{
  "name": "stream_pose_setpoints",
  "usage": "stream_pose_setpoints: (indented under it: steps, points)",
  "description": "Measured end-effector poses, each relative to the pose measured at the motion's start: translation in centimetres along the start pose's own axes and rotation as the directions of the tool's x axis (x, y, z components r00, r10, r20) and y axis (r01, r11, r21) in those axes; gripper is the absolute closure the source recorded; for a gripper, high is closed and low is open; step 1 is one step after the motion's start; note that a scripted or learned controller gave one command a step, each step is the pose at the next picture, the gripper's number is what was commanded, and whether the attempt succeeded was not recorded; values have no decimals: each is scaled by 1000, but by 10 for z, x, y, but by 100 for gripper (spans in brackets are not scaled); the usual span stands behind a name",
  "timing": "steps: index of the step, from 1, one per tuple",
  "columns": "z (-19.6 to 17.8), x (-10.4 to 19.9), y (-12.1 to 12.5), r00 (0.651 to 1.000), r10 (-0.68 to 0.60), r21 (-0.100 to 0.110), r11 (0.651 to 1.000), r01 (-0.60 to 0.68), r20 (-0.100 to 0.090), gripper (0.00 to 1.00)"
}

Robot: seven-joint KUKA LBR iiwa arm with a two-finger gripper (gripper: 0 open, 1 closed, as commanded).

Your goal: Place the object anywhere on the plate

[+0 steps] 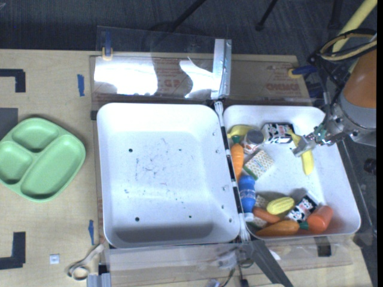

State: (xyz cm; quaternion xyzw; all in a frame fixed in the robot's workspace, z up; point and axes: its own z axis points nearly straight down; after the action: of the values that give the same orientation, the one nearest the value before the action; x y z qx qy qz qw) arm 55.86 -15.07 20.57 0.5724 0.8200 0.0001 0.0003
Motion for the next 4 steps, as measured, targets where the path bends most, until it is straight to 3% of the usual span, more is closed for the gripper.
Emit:
stream_pose_setpoints:
  steps: [1,2,3,4]
  points:
    - [29,-45,2,856,517,-1,856,-517,2,100]
    - [29,-45,2,856,517,-1,856,-517,1,0]
    - [120,-38,5,992,126,-2,992,-126,0,0]
    - [26,-61,34,613,790,0,613,-790,1,0]
